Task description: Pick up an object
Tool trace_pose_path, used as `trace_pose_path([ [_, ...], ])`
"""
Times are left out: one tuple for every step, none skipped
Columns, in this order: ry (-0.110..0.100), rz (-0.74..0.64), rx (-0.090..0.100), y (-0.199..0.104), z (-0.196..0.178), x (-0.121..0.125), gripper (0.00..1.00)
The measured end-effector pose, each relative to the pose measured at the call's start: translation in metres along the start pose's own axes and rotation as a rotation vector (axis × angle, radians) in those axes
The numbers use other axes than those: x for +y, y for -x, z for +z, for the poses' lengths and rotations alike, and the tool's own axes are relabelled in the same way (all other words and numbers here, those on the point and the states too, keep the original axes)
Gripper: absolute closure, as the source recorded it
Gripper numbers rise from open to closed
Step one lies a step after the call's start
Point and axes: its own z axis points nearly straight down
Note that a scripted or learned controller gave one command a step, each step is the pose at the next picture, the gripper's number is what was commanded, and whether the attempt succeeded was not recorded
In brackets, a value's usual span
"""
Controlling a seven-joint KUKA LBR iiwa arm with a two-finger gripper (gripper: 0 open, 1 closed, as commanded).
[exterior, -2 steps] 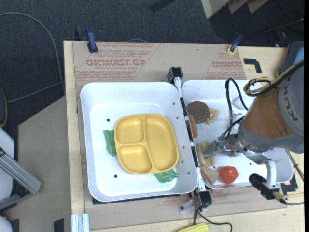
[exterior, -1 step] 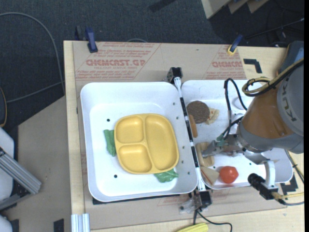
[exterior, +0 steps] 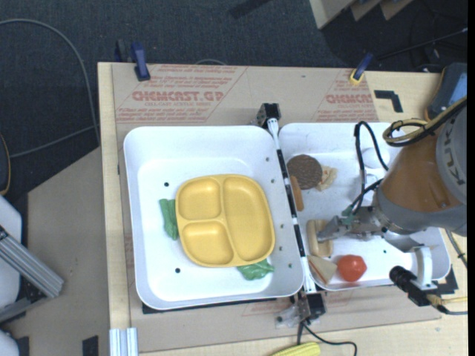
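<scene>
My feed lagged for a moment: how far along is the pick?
Nothing looks picked yet. The tomato, brown patty and bread pieces lie in the right bin; the yellow tray sits in the left bin. In hand: the pincer is low over the right bin near the bread. Left: grasping and lifting.

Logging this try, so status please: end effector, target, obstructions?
End effector low in right white bin, near tan bread slice. Round red tomato and brown round patty lie free. Nothing blocking.

1 fixed overhead camera, slanted down on 2 white bins (exterior: 141, 199), arm (exterior: 423, 184) from right.
</scene>
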Motion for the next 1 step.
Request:
trace_pose_path([
  [0.001, 0.001, -0.002, -0.0016, -0.0002, 0.0001, 0.0],
])
